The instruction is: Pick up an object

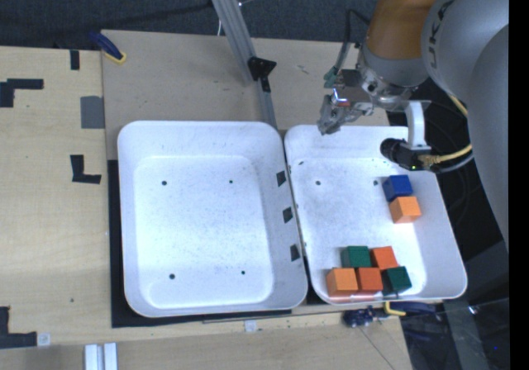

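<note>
The wooden tabletop [182, 79] carries two shallow white bins side by side, and the grey arm [471, 38] with its orange band reaches in from the right. The left bin [198, 220] lies well to the left of and below the fingers, and the right bin [372, 220] lies directly below them, its far rim just under the tips. The fingers [330, 125] hang over that far rim near the bin's upper left corner, pointing down; whether they are open or closed I cannot tell (they are small and blurred), and nothing shows between them. The blocks all lie in the right bin, well apart from the fingers. A blue block [397, 186] sits to the lower right of the fingers, with an orange block [405, 209] touching it just beyond. Farthest from the fingers, at the near edge of the bin, five blocks are packed together: a green block [357, 257], an orange-red block [384, 258], an orange cube [341, 281], another orange-red one [369, 279] and a dark green block [397, 279].
</note>
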{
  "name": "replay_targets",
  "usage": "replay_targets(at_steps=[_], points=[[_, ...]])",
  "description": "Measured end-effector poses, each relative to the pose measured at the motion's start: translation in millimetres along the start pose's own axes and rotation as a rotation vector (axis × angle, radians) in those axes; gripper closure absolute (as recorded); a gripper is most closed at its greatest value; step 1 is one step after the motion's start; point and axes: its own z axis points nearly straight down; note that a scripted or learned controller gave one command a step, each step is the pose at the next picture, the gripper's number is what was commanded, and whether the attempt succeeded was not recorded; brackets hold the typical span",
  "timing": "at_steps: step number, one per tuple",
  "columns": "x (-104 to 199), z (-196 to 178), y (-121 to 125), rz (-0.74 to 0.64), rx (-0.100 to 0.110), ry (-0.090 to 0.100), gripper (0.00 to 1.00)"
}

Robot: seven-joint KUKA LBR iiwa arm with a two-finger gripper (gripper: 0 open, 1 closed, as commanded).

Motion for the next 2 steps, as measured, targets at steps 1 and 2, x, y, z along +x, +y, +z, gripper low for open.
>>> replay_targets(at_steps=[1,2], points=[[55.8,8.8,-3.6,0.0,0.002,0.0,1.0],[104.3,21.4,5.5,0.004,0.002,-0.002,1.0]])
